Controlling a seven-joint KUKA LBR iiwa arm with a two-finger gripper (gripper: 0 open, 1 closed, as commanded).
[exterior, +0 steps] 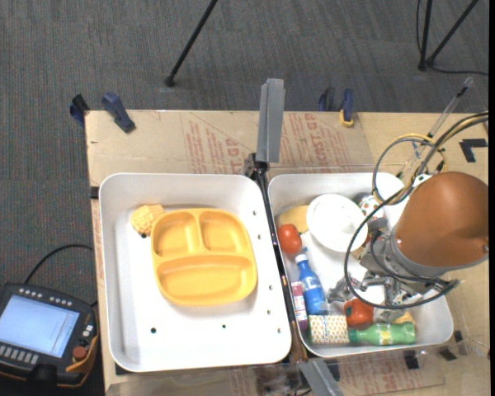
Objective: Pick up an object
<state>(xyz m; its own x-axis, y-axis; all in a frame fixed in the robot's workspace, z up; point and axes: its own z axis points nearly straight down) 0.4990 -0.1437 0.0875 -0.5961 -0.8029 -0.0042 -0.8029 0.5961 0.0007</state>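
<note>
A yellow divided tray [205, 266] is seen lying in the left bin [120, 304], with a small yellow corn-like toy [145, 217] touching its upper left corner. In the right bin [442, 327], a red tomato [289, 238], a blue bottle [310, 285], a white lid [337, 221], a patterned block [328, 329] and a green bottle [384, 334] are crowded together. The end effector [378, 291] is lowered among them beside a second red toy [359, 311]; its opening cannot be told.
</note>
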